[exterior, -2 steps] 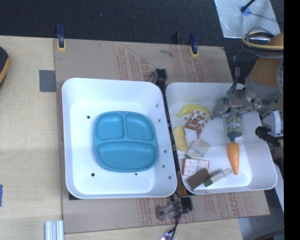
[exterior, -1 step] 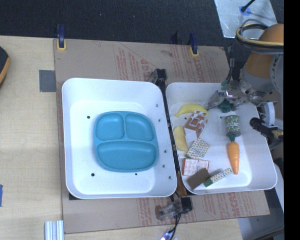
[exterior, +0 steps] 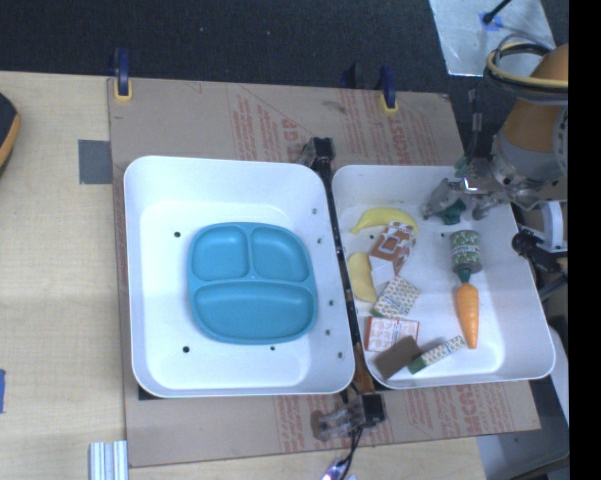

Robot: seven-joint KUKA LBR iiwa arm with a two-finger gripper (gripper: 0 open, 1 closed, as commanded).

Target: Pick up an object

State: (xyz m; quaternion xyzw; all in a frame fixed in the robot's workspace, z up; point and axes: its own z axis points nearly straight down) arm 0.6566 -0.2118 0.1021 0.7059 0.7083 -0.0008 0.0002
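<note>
A blue divided plate [exterior: 251,282] lay in the left bin [exterior: 150,193], left of the carrot [exterior: 466,314]. In the right bin [exterior: 520,353], a banana [exterior: 384,218] and small packets [exterior: 396,296] sat left of the carrot; a green-capped bottle [exterior: 466,251] lay just above it. The carrot looked light, stiff, smooth; its thick middle seemed the best hold. Above the carrot, at the bin's far edge, the tool [exterior: 468,202] hovered; whether it was clenched I could not tell, the view being blurred.

Faint red printing runs across the cardboard sheet [exterior: 280,118] under the bins, too blurred to read; no other text is legible.
</note>
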